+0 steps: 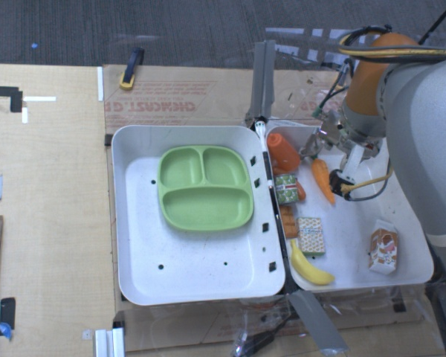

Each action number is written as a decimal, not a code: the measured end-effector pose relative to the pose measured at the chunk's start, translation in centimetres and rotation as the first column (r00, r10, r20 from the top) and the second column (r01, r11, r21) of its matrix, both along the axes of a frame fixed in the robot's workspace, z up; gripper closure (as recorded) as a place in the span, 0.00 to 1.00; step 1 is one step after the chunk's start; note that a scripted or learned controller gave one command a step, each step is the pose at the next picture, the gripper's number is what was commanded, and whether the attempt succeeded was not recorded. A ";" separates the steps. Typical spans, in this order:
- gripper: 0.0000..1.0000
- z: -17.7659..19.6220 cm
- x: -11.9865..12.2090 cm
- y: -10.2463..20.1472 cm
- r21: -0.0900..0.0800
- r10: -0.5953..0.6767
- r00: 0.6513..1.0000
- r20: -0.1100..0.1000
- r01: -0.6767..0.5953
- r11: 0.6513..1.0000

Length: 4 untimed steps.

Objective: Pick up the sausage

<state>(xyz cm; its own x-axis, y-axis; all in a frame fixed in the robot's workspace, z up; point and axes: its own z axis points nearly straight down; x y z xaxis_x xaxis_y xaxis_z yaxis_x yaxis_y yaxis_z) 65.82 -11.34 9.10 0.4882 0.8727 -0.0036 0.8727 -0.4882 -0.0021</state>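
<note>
The sausage (288, 222) is a short orange-brown piece lying against the left wall of the right bin (409, 222), between a green can (286, 188) and a patterned small box (311, 236). The can partly covers its upper end. My gripper (328, 153) hangs low over the back of the right bin, just above the top of an orange carrot (322, 179) and to the right of an orange cup (282, 153). It is well behind and to the right of the sausage and does not touch it. The wrist and cables hide how its jaws stand.
A banana (309, 268) lies at the right bin's front left, and a small carton (383, 250) stands at its front right. The left bin (134, 222) bears a green divided plate (205, 187). A grey divider post (263, 80) rises between the bins at the back.
</note>
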 end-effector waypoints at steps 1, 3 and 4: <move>0.00 0.0 -6.6 1.7 0.002 -0.086 0.996 -0.001 0.086 0.996; 1.00 9.9 -8.4 7.8 -0.002 -0.457 0.889 -0.001 0.457 0.889; 0.00 9.9 -8.4 7.8 -0.002 -0.457 0.889 -0.001 0.457 0.889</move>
